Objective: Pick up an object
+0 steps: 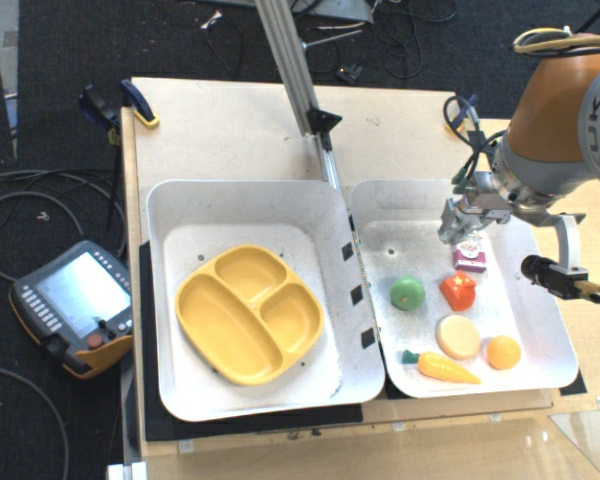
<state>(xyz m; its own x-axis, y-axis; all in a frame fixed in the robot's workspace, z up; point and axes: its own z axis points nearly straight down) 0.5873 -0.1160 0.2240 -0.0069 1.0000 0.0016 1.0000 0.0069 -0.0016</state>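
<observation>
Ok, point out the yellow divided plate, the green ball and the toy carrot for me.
Yellow divided plate [248,313]: camera view, on the ridge where its three compartments meet.
Green ball [408,293]: camera view, on the middle of its top.
Toy carrot [448,369]: camera view, on the middle of its orange body.

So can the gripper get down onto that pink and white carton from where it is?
Probably yes: the gripper hangs just above the carton, nothing lies between them, and the red pepper sits clear, nearer the camera.

yellow divided plate [248,313], teach pendant [72,308], floor cables [20,208]
</observation>
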